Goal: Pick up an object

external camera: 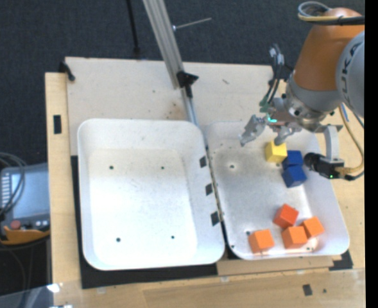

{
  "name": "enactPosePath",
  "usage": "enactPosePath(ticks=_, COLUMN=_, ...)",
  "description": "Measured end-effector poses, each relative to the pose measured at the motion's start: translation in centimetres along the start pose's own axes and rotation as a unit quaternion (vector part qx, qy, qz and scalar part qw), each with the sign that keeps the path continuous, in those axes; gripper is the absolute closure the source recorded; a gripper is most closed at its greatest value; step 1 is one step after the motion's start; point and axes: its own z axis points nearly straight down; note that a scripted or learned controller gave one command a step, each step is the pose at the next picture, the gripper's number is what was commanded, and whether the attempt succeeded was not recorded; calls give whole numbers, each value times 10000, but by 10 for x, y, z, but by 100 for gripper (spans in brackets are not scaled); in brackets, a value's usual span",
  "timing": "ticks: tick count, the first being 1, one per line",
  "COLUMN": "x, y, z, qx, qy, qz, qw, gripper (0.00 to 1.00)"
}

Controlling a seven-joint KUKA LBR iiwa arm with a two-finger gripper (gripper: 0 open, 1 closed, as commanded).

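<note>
Over the upper part of the right bin (240,191), the gripper (269,132) hangs with its fingers (251,131) spread wide and nothing between them. Just below it sits a yellow block (276,151), touching two blue blocks (293,168). Four orange blocks (286,228) cluster lower right.
</note>
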Motion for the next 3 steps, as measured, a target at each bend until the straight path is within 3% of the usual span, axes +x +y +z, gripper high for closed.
enactPosePath(ticks=1, x=0, y=1, z=-3, qx=-24, qy=-1, qz=1, qw=10000, gripper=0)
enactPosePath(ticks=3, x=-3, y=-4, z=111, qx=6, qy=-14, qz=26, qw=10000, gripper=0)
